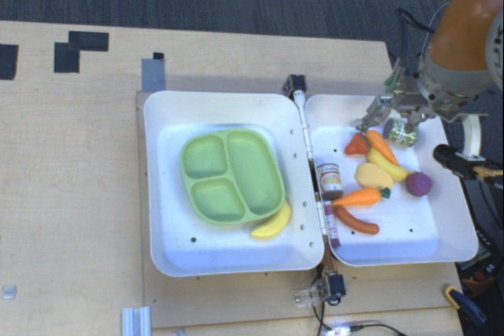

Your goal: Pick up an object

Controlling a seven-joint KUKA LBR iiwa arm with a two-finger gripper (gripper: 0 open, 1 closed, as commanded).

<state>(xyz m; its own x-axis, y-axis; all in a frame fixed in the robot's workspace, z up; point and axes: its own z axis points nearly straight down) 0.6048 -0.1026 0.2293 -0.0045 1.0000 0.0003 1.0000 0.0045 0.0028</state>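
Observation:
My gripper hangs low over the far part of the right bin, fingers spread open. A small greenish, see-through object lies just below and between the fingertips, not gripped. Close by in the same bin lie an orange carrot, a red piece, a yellow banana, a pale yellow lump, a purple ball, a second carrot, a red-brown sausage and a small bottle.
The left bin holds a green divided plate with a yellow banana at its near right corner. A rail divides the two bins. Black cables and hardware sit at the right bin's right edge.

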